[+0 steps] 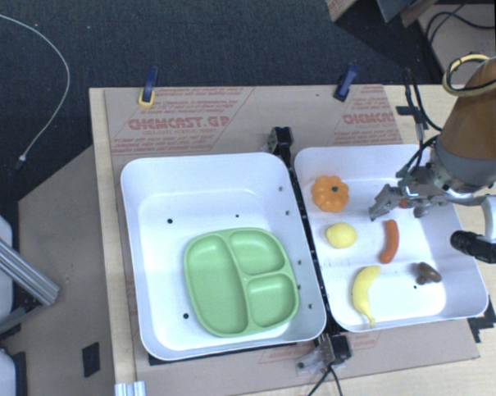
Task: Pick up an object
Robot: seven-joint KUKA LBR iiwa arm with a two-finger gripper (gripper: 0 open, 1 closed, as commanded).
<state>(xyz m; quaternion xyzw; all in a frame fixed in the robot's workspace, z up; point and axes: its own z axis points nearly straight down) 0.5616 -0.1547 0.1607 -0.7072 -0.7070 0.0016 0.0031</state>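
Observation:
The right bin holds several toy foods: an orange pumpkin, a yellow lemon, a red-orange sausage, a yellow banana and a small brown piece. My gripper hangs over the bin's upper middle, just above the top end of the sausage and to the right of the pumpkin. Its fingers are spread open and nothing sits between them. The grey arm with its orange band reaches in from the right.
The left bin holds a green divided plate. A black clamp sits at the back between the bins. Blue and yellow clips pin the cardboard sheet at the far edge.

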